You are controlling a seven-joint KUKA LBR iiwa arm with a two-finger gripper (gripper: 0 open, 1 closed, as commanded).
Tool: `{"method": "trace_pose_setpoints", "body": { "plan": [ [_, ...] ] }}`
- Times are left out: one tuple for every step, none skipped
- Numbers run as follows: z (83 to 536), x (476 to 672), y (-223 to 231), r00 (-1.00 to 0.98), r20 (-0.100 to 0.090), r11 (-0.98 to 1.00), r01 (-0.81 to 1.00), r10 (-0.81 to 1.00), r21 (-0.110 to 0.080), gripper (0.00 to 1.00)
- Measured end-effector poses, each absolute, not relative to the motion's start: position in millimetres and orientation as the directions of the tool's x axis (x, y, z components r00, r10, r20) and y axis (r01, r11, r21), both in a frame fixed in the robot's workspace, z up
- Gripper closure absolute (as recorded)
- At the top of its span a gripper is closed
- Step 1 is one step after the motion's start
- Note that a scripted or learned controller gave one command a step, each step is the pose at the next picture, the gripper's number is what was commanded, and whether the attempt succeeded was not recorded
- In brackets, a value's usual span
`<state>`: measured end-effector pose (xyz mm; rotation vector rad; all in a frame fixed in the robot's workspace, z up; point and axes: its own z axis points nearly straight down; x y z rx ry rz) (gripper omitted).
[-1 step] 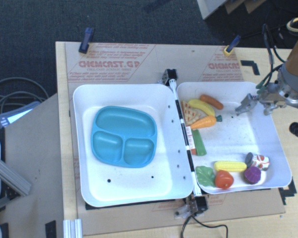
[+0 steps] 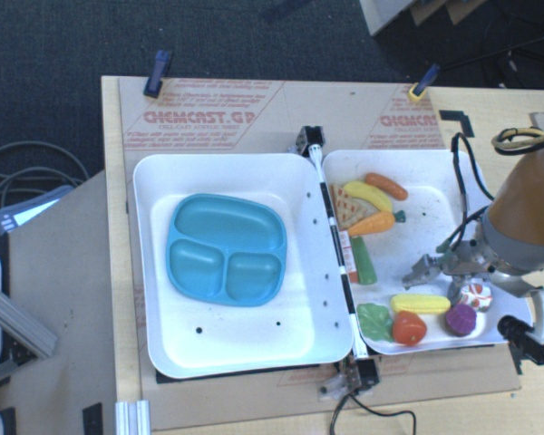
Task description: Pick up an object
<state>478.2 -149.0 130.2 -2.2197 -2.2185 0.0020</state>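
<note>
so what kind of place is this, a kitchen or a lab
Most likely a robotics lab bench, not a kitchen: two white bins sit clamped to a board, toy food such as a plastic carrot lies in the right one, and cables trail on the dark carpet beside it.

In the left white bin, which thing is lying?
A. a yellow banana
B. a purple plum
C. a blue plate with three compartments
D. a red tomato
C: the blue plate with three compartments lies in the left bin, while the toy foods, such as the banana and the tomato, are all in the right bin.
</note>
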Motion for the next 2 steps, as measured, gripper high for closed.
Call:
{"method": "trace_pose_setpoints", "body": {
  "plan": [
    [84,486.4,-103,-0.001,0.002,0.001,1.0,1.0,-0.002,0.0],
    [85,592.2,-108,-0.001,0.0,0.001,1.0,1.0,0.001,0.0]
  ]
}}
